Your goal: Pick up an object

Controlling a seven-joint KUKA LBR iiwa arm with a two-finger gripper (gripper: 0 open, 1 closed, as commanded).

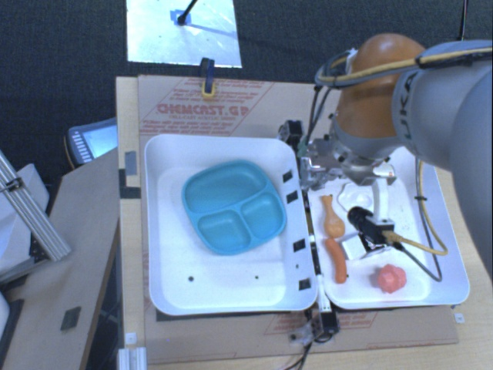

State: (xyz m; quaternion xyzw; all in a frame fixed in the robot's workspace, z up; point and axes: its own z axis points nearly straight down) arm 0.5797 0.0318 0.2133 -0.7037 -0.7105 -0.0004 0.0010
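My gripper point(363, 197) hangs low over the back half of the right bin point(451, 272), under the grey arm with its orange band. Three small things lie in that bin. A pale orange gourd-shaped piece point(333, 217) rests just left of the gripper, near the bin's left wall. An orange carrot-like stick point(337, 259) lies in front of that piece. A pink-red lumpy toy point(390, 278) sits near the front of the bin. None of them is seen between the gripper's parts.
The left bin point(166, 284) holds a blue divided plate point(233, 206). Black clips line the shared wall point(306, 230) between the bins. The arm covers the back right of the right bin.
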